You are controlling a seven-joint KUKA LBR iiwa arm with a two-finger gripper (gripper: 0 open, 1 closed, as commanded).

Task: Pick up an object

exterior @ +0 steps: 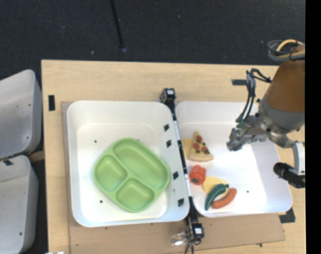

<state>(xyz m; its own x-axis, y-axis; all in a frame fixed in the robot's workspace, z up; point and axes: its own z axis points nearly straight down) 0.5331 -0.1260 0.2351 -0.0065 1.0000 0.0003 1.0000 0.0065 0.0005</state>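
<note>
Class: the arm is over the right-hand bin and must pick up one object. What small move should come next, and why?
Probably a short shift toward the bin's divider and down. The grey gripper hangs over bare floor of the right white bin, and the nearest item, the toy pizza slice with red toppings, lies apart from it, beside the divider.

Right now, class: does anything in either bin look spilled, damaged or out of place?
Nothing stands out. The green divided plate lies flat in the left bin; the toy foods lie clustered, unspilled, in the right bin.
</note>
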